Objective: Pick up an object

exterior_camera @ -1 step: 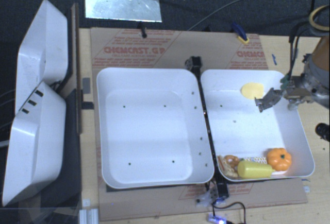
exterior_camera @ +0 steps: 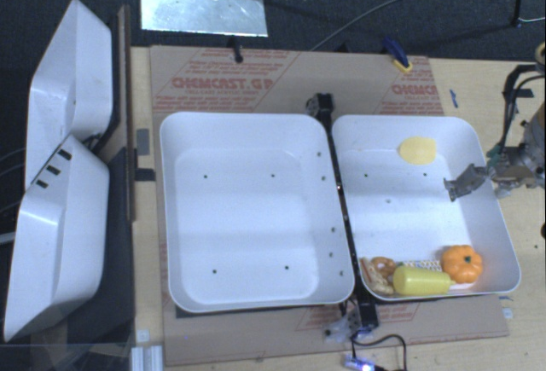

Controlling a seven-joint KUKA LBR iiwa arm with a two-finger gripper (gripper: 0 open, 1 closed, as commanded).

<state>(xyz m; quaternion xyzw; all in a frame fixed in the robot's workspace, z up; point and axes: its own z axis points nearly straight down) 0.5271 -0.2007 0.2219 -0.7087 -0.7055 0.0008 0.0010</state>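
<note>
The pincer (exterior_camera: pixel 456 184) is hanging over the right bin (exterior_camera: pixel 388 220), close to its right wall, with nothing showing between its fingers. Up and to the left of the pincer a pale yellow disc (exterior_camera: pixel 417 150) is lying. Below the pincer, along the near wall, an orange pumpkin (exterior_camera: pixel 461 263), a yellow-green bottle (exterior_camera: pixel 420 280) and a pretzel (exterior_camera: pixel 379 270) are sitting together.
</note>
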